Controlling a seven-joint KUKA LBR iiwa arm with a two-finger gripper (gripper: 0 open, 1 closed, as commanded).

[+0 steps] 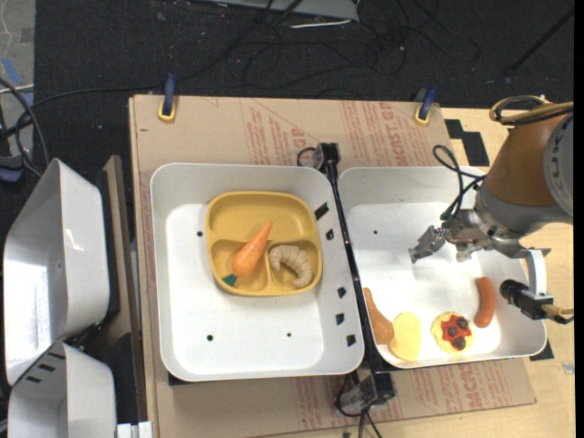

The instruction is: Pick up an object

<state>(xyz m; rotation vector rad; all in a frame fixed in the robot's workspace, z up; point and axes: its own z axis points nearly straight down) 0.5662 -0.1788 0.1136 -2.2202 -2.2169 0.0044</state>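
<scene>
We see the pincer [444, 243] hovering over the right bin [392, 203], fingers apart and holding nothing. A sausage [484, 301] lies near it; a carrot [252, 250] rests in the yellow plate [228, 213].

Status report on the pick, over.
Gripper over the right white bin, nothing visibly between its fingers. Nearest picks: orange-red sausage, small round pizza, pale yellow chip. Nothing in the way.

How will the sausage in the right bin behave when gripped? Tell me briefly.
The sausage is a smooth rounded cylinder, so it may roll if nudged sideways. Its glossy surface could slip between fingers. It looks like a small toy, probably light and fairly stiff.
</scene>
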